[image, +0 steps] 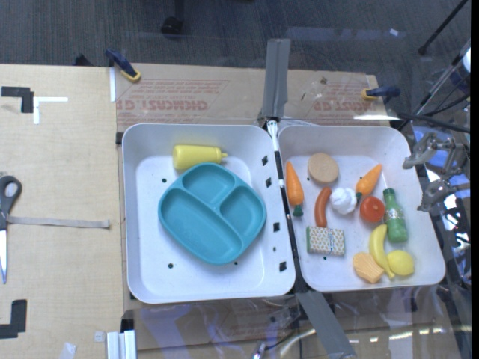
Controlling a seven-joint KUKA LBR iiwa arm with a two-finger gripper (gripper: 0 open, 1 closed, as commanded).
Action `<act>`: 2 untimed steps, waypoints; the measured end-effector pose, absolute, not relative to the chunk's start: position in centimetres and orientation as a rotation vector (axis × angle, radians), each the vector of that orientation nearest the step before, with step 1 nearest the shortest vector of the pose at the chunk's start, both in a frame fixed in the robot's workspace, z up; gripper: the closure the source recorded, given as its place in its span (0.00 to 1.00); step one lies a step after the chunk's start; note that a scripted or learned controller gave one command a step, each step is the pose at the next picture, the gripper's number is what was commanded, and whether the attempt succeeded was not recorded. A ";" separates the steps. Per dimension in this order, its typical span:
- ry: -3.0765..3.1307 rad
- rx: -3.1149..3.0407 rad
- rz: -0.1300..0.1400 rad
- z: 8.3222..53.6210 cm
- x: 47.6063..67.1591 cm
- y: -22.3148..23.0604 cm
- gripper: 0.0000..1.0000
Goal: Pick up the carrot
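Lying in the right bin [426,275], two carrots [294,185] [368,179], one banana [379,248], left bin [138,275] one blue tray [212,212], jaws' state unclear.

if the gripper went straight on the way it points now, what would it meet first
Probably the green bottle. The gripper sits over the right bin's right rim and seems to point left, but its height is unclear.

The end effector [434,174] sits at the right edge of the camera view, seen as metallic linkage parts. It is positioned at mid-height of the view. Its structure is partly blurred, and arm links behind it are indistinct.
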State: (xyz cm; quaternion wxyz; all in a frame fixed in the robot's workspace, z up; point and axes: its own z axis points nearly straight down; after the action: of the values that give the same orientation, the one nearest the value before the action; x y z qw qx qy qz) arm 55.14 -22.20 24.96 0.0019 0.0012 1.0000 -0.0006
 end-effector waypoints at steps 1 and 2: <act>3.102 0.404 -0.003 10.2 54.4 -22.3 0.00; 3.025 0.832 -0.001 9.3 57.8 -16.7 0.00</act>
State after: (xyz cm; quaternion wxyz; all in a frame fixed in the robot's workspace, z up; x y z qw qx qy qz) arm 57.80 -16.69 9.30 0.0020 0.2651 0.9642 -0.0003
